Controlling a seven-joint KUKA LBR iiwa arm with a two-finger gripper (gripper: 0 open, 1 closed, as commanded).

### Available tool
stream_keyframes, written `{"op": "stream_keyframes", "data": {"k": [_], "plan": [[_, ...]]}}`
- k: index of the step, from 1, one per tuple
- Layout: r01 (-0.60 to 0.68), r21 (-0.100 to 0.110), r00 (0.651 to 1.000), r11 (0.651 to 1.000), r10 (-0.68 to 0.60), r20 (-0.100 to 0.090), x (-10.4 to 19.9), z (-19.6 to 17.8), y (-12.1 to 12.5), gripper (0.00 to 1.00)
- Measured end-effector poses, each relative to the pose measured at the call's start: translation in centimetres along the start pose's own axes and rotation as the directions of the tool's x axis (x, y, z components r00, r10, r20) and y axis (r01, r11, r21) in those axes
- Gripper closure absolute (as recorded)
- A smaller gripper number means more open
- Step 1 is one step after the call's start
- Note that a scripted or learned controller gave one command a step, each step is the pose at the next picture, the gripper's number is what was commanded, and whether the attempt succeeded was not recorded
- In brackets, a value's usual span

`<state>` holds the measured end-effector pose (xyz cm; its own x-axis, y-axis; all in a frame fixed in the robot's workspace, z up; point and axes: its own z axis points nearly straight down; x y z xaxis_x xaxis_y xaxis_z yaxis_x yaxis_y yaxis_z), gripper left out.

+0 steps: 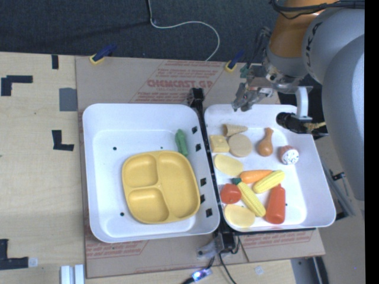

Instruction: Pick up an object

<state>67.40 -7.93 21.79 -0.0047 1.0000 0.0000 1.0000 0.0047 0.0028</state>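
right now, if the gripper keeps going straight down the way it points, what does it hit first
Probably the bare back edge of the right white bin, not food. The gripper hangs above that corner; the tan wedge-shaped toy piece lies nearer the camera. Depth is uncertain.

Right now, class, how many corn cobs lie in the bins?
2, both in the right bin: one corn beside the carrot, the other corn by the tomato. None seems hidden.

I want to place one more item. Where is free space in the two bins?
Left bin: bare floor left of the yellow tray and behind it, except the green piece. Right bin: crowded with toy food; bare only along its right side.
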Motion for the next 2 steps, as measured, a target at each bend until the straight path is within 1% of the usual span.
{"op": "stream_keyframes", "data": {"k": [1, 2], "plan": [[-0.004, 0.005, 1.0, 1.0, 0.004, 0.001, 0.16, 0.37, -0.7, 1.0], [-0.003, 0.003, 1.0, 1.0, 0.003, 0.002, -0.11, 0.23, -0.27, 1.0]]}}
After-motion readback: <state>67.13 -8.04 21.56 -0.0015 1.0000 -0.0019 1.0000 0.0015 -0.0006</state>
